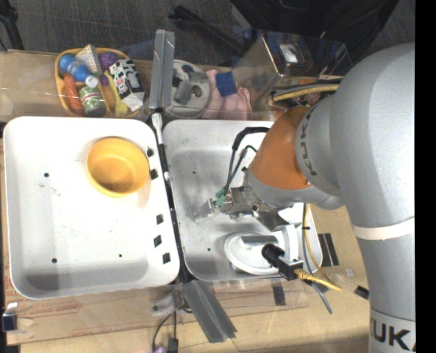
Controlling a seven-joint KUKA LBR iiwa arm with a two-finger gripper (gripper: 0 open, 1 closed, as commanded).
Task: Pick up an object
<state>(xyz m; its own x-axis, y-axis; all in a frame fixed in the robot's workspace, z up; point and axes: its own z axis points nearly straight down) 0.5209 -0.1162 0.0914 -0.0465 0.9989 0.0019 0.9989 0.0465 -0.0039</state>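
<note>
Nearest, at the front of the right bin [195,164], lay one white round dish [240,250], just on the camera's side of the gripper [216,206], which hung low over the bin floor; whether it was spread or closed could not be told. Farther off, one yellow bowl [117,166] sat upright in the left bin [63,234], well apart, so the dish looked the likelier pick.

Two bins side by side: left bin [78,234], right bin [195,168], edges touching. Bowl [117,166] in left bin, toward the back, right of centre. Plate [240,250] in right bin, near front wall. Basket [59,76] behind left bin. Arm [306,160] over right bin's right half, partly above the plate.
</note>
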